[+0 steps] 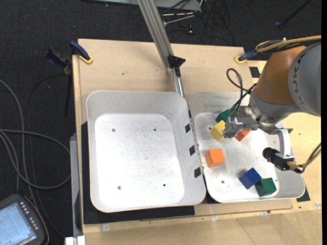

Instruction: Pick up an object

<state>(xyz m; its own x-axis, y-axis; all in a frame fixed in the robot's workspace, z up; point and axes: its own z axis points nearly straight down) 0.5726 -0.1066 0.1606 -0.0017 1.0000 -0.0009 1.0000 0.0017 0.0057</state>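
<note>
Nearest the camera, at about five o'clock in the right bin [294,190], a dark green block [266,187] sits touching a blue cube [250,177], both matte and hard-edged on the speckled white plastic floor, with an orange cube [215,157] apart from them at about nine o'clock. Farther back, the gripper [236,128] is low among a cluster at the bin's ten o'clock: a yellow block [217,131] just beside it, a green block [223,116] behind that, a small red-orange piece [243,133] against it. How far its fingers are spread, and whether they grip anything, cannot be told. The smooth grey arm [291,88] with its orange band enters from three o'clock, and the rounded left bin [97,106] lies alongside on the pale wooden bench [127,65].
</note>
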